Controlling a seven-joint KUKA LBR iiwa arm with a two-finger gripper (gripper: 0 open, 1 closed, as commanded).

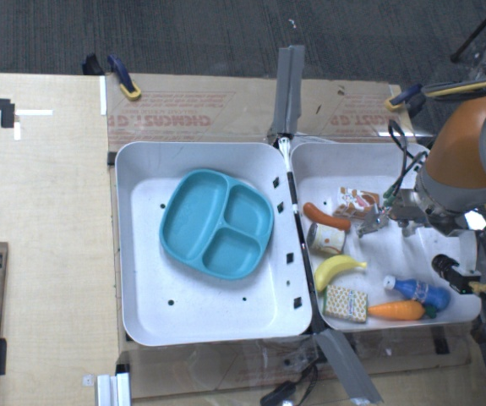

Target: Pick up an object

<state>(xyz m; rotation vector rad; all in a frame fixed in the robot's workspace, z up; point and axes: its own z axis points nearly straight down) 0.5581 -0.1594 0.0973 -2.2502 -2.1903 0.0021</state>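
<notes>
Your gripper (376, 220) hangs low in the right bin (445, 152), just right of the hot dog (327, 217). You cannot tell how its jaws stand, and nothing shows between them. The banana (339, 269) lies below the hot dog. The pick looks not yet done.

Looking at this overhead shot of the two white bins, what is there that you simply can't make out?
- The robot's hand: small and blurred in the camera view, so whether its fingers grip anything is unclear.
- The small printed packet at the right white bin's back: its label is too small to read, and the hand covers its edge.
- The blue plastic bottle: its far end hides behind the orange toy carrot.
- The grey arm: cut off by the right edge.
</notes>
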